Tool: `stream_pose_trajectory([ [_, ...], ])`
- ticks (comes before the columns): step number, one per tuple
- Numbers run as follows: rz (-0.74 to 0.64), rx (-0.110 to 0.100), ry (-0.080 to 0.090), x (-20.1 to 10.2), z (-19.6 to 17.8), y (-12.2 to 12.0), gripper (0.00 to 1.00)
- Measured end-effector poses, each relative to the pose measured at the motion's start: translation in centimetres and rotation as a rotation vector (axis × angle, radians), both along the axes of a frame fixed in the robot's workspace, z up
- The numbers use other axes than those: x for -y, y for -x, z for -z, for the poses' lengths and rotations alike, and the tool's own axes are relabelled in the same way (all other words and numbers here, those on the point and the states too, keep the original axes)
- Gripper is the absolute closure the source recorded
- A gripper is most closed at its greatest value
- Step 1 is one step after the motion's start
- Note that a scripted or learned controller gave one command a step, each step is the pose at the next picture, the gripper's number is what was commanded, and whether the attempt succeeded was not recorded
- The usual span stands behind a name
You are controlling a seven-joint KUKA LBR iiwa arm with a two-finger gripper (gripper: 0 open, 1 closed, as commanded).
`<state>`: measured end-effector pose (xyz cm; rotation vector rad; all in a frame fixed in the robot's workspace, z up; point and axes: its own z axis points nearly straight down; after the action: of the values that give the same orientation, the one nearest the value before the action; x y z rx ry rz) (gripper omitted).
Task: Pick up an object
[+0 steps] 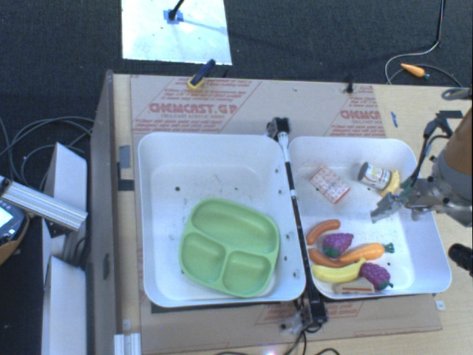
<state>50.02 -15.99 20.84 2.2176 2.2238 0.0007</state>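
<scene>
The right bin [421, 231] holds several toy foods: a pink waffle-patterned block [329, 185], a small jar [375, 174] with a yellow piece [392, 183] beside it, a sausage [323, 231], purple grapes [338, 242], a carrot [363, 253], a banana [338, 273] and a second grape bunch [375, 274]. My gripper [387, 207] hangs over the right side of this bin, just below the jar and above the carrot. Nothing shows between its fingers.
The left bin [159, 198] carries a green divided plate [230, 247]. A black bar [290, 187] runs along the divide between the bins. Cables and a yellow-tipped tool [201, 75] lie beyond the bench's far edge.
</scene>
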Motion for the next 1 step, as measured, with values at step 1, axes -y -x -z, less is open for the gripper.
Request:
stream_pose_trajectory([
  [1, 0.000, -0.003, -0.002, -4.77, 11.66, 0.18, 0.00],
])
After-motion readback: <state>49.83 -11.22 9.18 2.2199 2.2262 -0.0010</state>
